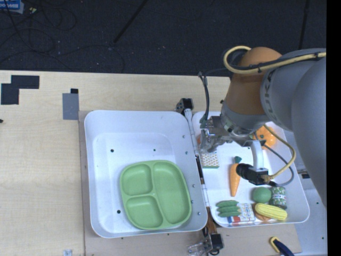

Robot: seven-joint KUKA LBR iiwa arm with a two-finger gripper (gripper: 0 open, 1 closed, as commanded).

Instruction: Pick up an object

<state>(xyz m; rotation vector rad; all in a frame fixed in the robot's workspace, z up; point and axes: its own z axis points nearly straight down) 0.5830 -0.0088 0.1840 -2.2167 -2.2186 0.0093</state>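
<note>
The toy items lie in the right bin (305, 209). A carrot (234, 179) stands lengthwise near the bin's middle, tip toward the near edge. Along the near rim sit green pea pods (228, 207), a flat printed packet (244, 214), a corn cob (270, 212), a green round piece (261, 194) and a small dark-green speckled piece (278, 198). A pale checkered block (210, 159) rests just beside the bin's left wall, and an orange item (268, 136) peeks out from under the arm at the far side.

The claw (209, 138) hangs over the far-left corner of this bin, just above the checkered block; whether it is spread or pressed together cannot be told. The arm covers the bin's far half, leaving open floor around the carrot.

The left bin (98, 137) holds a green divided plate (155, 194) toward its near right corner; the far and left parts stay bare. The light worktop (37, 164) stretches open to the left.
</note>
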